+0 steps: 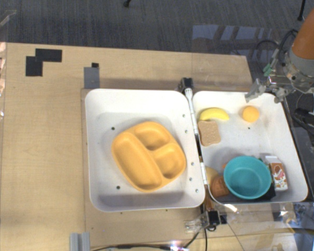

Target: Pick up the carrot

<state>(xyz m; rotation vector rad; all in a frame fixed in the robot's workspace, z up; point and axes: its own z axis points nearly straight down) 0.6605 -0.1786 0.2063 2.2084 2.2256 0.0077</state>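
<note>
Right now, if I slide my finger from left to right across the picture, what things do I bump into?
Yellow divided plate → slice of bread → teal bowl → small carton → gripper at the right bin's far corner.

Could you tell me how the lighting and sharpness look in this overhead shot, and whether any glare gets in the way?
In the camera view, lighting is soft and even, with faint shadows inside the left bin around the yellow divided plate; pale reflections streak the dark floor above the right bin and the bench's left edge; the arm's orange band looks slightly blurred; the banana and teal bowl stay sharp.
</note>
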